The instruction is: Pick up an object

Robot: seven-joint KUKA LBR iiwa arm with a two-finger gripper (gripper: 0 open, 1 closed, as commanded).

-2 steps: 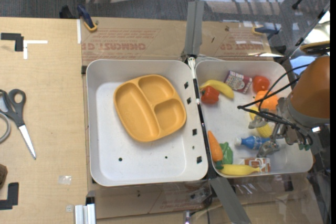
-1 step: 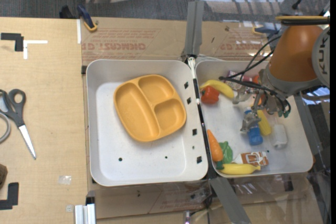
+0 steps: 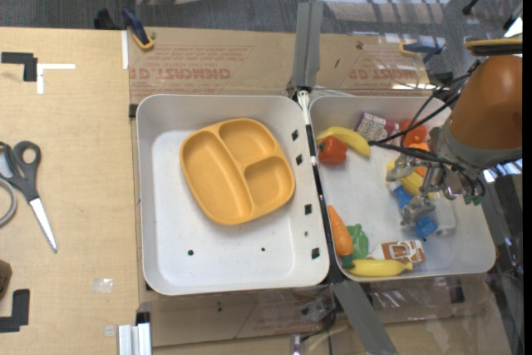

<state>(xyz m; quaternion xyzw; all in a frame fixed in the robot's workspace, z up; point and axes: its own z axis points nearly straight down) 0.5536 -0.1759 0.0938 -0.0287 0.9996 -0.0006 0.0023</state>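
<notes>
Nearest the camera, a yellow banana (image 3: 378, 266) is seen at the right bin's (image 3: 465, 262) front edge, beside a small printed carton (image 3: 405, 251) and an orange carrot (image 3: 339, 231). Above the bin's right half the gripper (image 3: 420, 199) is lowered among blue and yellow items (image 3: 407, 194); whether its fingers are open or closed cannot be told. An orange divided plate (image 3: 238, 170) is held in the left bin (image 3: 158, 245). Scissors (image 3: 32, 189) are laid on the bench (image 3: 66, 262).

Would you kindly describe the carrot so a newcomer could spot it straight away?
Look in the right-hand white bin, along its left wall near the front. The carrot lies there, a slim orange taper beside a green piece, unlike the yellow bananas.
</notes>
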